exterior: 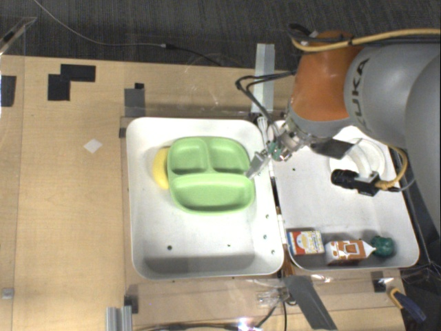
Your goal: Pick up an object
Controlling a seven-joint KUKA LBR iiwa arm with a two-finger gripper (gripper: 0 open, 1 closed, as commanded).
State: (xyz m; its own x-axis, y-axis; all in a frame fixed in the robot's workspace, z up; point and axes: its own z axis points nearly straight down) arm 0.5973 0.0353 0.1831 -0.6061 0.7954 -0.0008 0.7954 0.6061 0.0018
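Observation:
A green divided plate (207, 174) lies in the back half of the left bin (193, 254). A yellow object (160, 169) peeks out from under the plate's left edge. My gripper (262, 160) hangs over the wall between the two bins, right at the plate's right rim, and I cannot tell whether it touches the plate. Nothing visibly hangs from the gripper. In the right bin (331, 205), along the front wall, lie a small red-and-white box (305, 242), a brown carton (346, 252) and a green round thing (383, 247).
The grey arm with its orange band (324, 81) covers the back of the right bin, with black cables looping around the wrist. A metal post (264, 64) stands behind the bins. Bare wooden bench (62, 205) extends to the left.

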